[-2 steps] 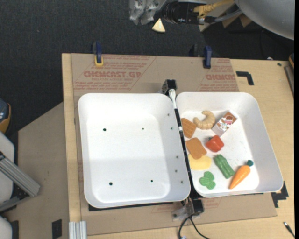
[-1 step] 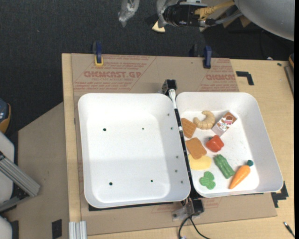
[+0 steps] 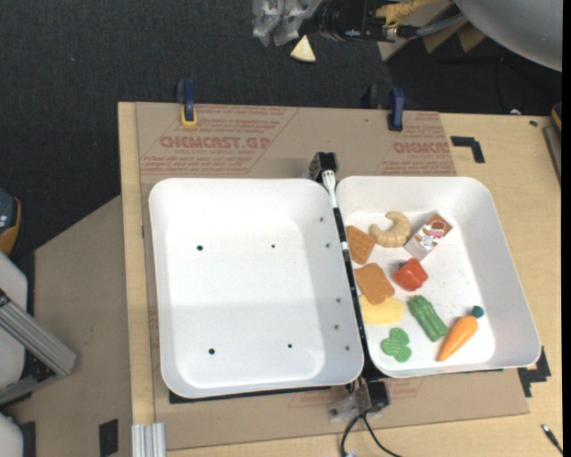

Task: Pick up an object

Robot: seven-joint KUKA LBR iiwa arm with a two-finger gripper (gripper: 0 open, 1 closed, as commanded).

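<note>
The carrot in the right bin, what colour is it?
Orange, with a green tip, seen in the camera view: carrot in the right bin.

Two white bins sit side by side on a cardboard-covered tabletop (image 3: 268, 134). Right bin (image 3: 500, 259) holds toy food: croissant (image 3: 391, 228), small carton (image 3: 430, 236), two bread pcs (image 3: 359, 243), tomato (image 3: 411, 275), cheese slice (image 3: 383, 311), cucumber (image 3: 427, 318), carrot (image 3: 458, 336), broccoli (image 3: 395, 344). Left bin (image 3: 241, 286) adjoins it; arm (image 3: 522, 27) at top right.
</note>
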